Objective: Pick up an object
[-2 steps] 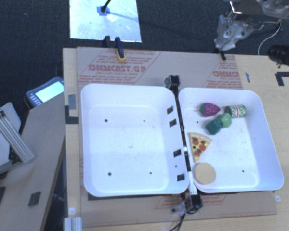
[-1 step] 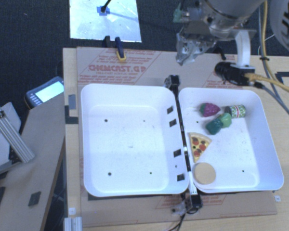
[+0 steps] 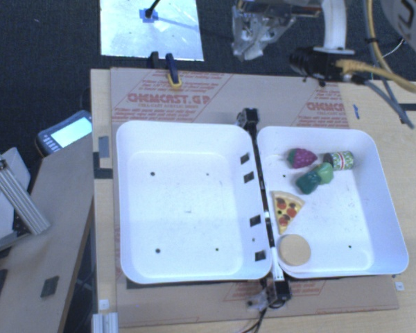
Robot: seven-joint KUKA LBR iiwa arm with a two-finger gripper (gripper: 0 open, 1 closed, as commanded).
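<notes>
Nearest, a cookie (image 3: pixel 295 250) lies beside a pizza slice (image 3: pixel 287 209), ready for picking; the claw (image 3: pixel 253 40) hangs released beyond the bins.

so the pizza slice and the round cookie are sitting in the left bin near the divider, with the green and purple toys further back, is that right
Not quite. The camera view shows the pizza slice and round cookie in the right bin, close to the divider. The green toy and purple toy do lie further back, as you said.
</notes>
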